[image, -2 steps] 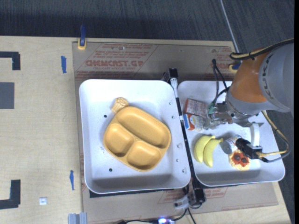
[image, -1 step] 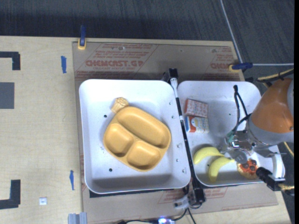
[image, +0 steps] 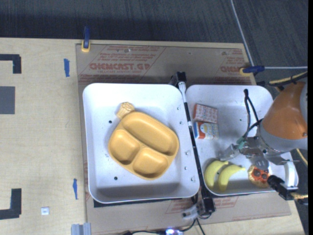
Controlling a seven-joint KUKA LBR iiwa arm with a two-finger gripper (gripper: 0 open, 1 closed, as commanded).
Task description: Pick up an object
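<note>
The tool (image: pixel 249 151) hung low over the right bin (image: pixel 230 99), its metal fingers hidden among cables and brackets, so its opening could not be told. Just below and to its left lay a smooth, curved yellow banana bunch (image: pixel 221 174), apart from the tool. Just below and to its right sat a small, glossy orange patterned object (image: pixel 257 175). Above and to its left lay a flat printed carton (image: pixel 205 121). Well to its left, the left bin (image: pixel 98 146) held a moulded yellow compartment tray (image: pixel 142 145) with rounded hollows.
</note>
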